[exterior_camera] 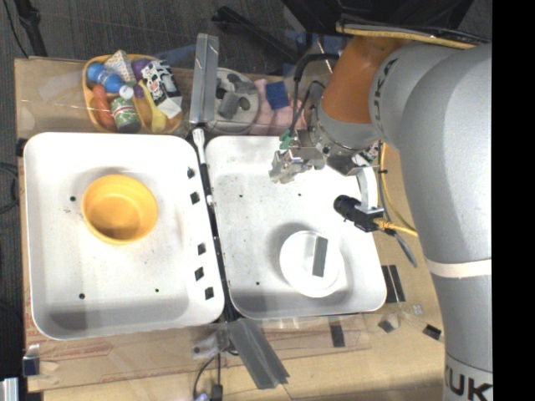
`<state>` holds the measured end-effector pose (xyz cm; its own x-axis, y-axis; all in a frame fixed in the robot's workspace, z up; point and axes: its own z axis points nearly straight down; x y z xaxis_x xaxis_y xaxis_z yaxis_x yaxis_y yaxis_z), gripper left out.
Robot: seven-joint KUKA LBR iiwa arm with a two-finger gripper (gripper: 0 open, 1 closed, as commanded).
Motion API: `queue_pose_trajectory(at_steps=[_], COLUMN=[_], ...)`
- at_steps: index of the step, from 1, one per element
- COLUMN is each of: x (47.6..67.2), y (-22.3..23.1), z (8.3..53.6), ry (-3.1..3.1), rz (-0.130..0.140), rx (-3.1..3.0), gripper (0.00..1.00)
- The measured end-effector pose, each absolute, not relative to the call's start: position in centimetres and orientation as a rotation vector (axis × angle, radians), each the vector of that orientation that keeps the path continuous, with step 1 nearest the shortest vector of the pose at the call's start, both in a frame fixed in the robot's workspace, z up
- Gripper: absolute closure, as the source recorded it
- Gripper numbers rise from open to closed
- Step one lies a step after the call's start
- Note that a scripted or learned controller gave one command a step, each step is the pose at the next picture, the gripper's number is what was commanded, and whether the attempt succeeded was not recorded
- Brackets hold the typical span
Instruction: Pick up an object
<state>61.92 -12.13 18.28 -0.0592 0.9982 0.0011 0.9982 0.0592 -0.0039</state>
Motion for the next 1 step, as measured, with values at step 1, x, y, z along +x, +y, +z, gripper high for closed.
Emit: queue_pose_trajectory(at_steps=[1], x=[61.9], y=[-12.17], z=[18.27], ry=[-2.283], rz=[0.004], rx=[-2.153], gripper=[0.0])
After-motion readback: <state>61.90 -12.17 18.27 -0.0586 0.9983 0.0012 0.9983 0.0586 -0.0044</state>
